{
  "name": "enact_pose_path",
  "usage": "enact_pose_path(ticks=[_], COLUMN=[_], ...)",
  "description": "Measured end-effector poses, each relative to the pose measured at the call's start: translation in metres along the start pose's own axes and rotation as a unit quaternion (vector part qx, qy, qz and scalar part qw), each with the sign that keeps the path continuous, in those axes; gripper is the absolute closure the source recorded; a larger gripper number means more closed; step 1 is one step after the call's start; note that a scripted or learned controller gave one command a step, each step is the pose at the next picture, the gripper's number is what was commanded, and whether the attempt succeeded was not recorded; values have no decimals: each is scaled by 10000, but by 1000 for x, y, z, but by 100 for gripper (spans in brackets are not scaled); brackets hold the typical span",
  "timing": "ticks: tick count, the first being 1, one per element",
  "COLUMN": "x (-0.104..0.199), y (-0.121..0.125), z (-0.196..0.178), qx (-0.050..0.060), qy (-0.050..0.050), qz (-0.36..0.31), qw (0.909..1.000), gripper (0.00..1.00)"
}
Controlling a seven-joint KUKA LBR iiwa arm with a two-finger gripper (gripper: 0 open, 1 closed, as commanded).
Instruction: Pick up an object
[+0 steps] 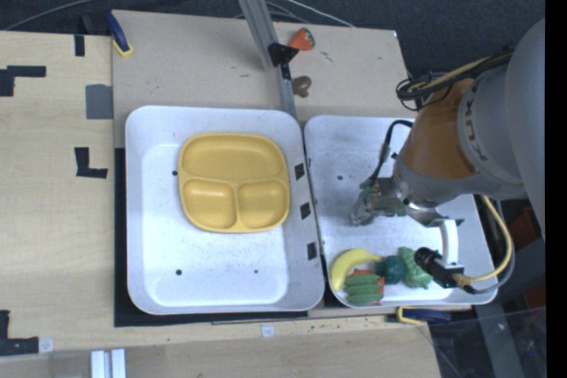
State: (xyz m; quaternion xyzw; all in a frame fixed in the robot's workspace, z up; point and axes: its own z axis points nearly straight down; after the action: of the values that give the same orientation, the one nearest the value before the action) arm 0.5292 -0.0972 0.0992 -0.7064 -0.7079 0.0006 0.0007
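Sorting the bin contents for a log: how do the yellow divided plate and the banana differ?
The yellow divided plate lies in the left bin; the banana lies in the right bin's near corner. The plate is far larger, flat and sectioned; the banana is small and curved. The plate sits alone; the banana touches green toys. Both are yellow.

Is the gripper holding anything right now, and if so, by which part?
Nothing shows between its fingers. The gripper is over the bare floor of the right bin, apart from the banana and the green toys at the bin's near edge.
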Motion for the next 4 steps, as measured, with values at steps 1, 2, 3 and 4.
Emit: enact_pose_path(ticks=[1,2,3,4], x=[-2,8,10,50], y=[-2,0,3,21], z=[-62,-120,-162,-153], qx=[-29,-32,-28,-8], qy=[-4,-3,-4,-2], qz=[5,-4,0,-13], qw=[10000,10000,10000,10000], gripper=[100,100,100,100])
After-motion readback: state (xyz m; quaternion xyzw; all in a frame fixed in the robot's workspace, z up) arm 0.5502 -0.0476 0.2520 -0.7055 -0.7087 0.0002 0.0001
